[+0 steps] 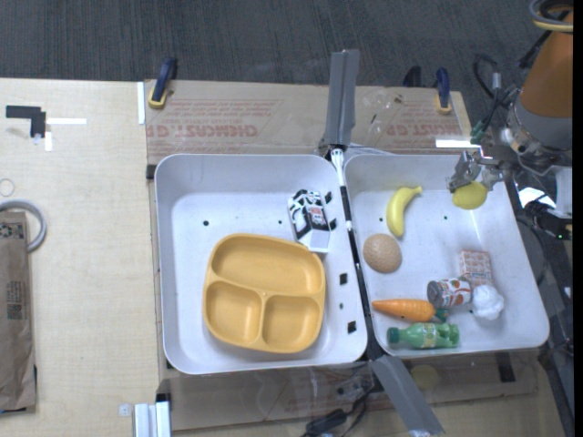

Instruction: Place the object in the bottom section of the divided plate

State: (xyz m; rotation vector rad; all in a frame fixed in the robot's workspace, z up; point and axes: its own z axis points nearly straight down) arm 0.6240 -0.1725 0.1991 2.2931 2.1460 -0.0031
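Note:
My gripper (468, 182) hangs over the far right corner of the right bin (519, 271). It is shut on a small yellow lemon (470, 197), whose top sits between the fingers. The yellow divided plate (264, 294) lies in the left bin (182, 244), well to the left of the gripper. It has one large section at the far side and two smaller ones at the near side, all bare.
A black-and-white packet (311, 217) lies just beyond the plate. The right bin also holds a banana (401, 209), a brown round object (383, 253), a carrot (405, 309), a green bottle (424, 336), a can (449, 292), a small box (475, 264) and a white wad (488, 301).

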